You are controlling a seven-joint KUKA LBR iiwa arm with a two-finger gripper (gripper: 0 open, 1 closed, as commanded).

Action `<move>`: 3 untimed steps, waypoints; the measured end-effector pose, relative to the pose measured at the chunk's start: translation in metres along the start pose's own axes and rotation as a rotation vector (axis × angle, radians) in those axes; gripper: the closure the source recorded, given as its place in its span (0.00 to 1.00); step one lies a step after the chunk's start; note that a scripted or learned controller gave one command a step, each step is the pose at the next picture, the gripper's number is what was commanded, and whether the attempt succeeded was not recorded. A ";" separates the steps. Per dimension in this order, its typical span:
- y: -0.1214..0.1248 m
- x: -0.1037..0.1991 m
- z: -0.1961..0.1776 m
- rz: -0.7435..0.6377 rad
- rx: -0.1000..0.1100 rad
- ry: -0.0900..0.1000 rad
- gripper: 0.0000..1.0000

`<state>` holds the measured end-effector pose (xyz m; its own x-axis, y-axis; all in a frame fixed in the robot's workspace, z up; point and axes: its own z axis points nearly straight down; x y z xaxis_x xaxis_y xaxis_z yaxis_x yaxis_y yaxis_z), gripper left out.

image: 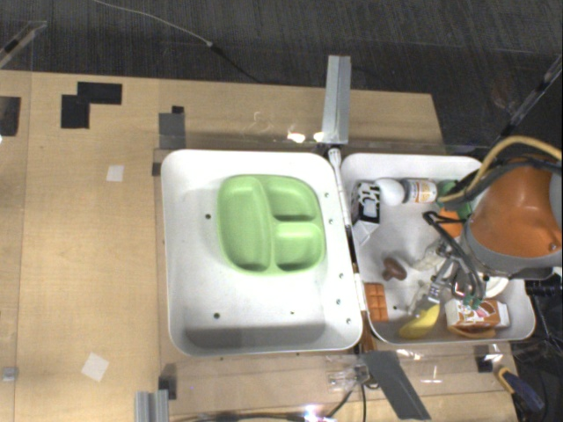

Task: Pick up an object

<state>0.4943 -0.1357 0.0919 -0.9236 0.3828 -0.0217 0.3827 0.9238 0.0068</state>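
Hanging over right bin (pixel 519 323), gripper (pixel 437 290) sits low; its state cannot be told. Yellow banana (pixel 420 322) lies just below it, near front wall. Brown lump (pixel 393 270) just left. Green tray (pixel 268 222) in left bin (pixel 189 306).

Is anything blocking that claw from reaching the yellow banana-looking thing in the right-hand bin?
Nothing visible lies between them. The gripper hangs right above the banana, which lies at the near edge of the right bin. An orange waffle-like piece lies beside it and a packet on its other side, neither over it.
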 end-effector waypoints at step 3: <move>-0.018 -0.061 0.003 -0.013 0.002 0.003 0.00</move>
<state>0.5442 -0.1759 0.0906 -0.9287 0.3705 -0.0185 0.3704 0.9288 0.0048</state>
